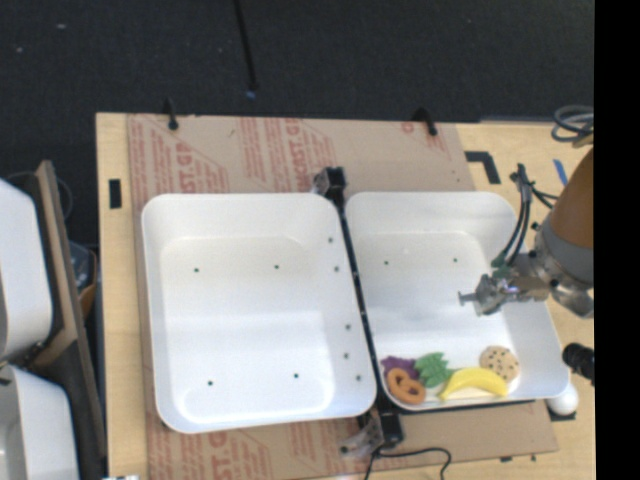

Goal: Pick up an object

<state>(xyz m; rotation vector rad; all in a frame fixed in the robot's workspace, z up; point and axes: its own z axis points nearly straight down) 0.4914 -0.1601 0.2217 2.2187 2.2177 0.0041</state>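
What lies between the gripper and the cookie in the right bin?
Nothing: in the camera view the gripper hangs over bare white floor of the right bin, and that bare stretch runs down to the cookie at the near wall.

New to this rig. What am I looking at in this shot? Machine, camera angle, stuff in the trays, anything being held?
It is one camera fixed above a bench, looking down at a slant. The grey machine with the orange band at the right is a robot arm; its pincer hangs over the right bin. I cannot see anything between its fingers, and the picture is too blurred to tell how they stand. Two shallow white bins sit side by side; the left bin lies beside the right one. Along the right bin's near edge lie small toy foods: a pretzel, purple grapes, a green leafy piece, a banana and a cookie.
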